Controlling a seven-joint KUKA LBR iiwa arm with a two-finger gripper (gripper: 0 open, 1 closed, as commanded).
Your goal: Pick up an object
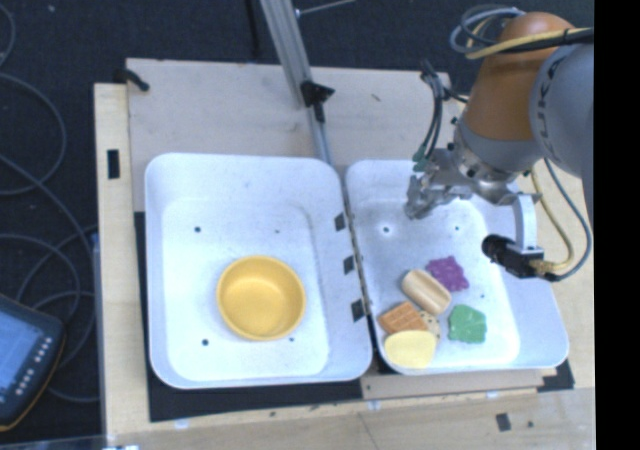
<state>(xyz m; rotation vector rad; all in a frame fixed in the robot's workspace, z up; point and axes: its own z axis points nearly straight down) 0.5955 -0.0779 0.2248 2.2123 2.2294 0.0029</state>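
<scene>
No readable text, labels or numbers anywhere.

Yellow bowl [261,296] upright, mouth up, alone in left bin [180,188], a little toward near side. Other five clustered in near part of right bin [540,333]: purple lumpy piece [447,272] farthest back; tan bread-roll shape [426,290] lying tilted just beside it; orange waffle-like piece [401,318] touching the roll's near end; pale yellow rounded piece [411,348] at near rim, touching the waffle; green lumpy piece [466,324] to the right of those, just beside yellow one.
</scene>
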